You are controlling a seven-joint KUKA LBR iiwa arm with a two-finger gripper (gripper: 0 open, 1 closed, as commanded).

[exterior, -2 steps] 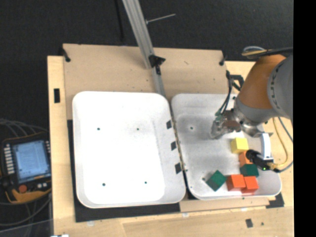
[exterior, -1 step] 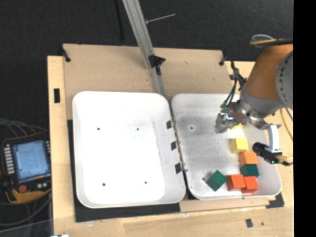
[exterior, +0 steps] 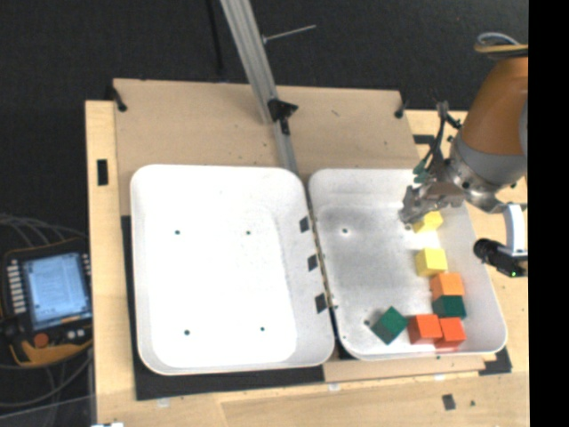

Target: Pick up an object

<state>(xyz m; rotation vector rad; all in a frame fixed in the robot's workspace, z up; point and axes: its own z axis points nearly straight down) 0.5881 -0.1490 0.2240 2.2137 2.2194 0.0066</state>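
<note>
Gripper [exterior: 416, 210] hovers at the right bin's [exterior: 356, 265] upper right, just over a yellow block [exterior: 428, 222], presumably lining up a grasp; finger opening unclear.

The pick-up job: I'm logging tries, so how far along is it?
Nothing looks lifted yet. The gripper is low in the right white bin, at a small yellow block by its tip; whether it grips the block cannot be told. Left: a clear lift. The other coloured blocks lie nearby.
</note>
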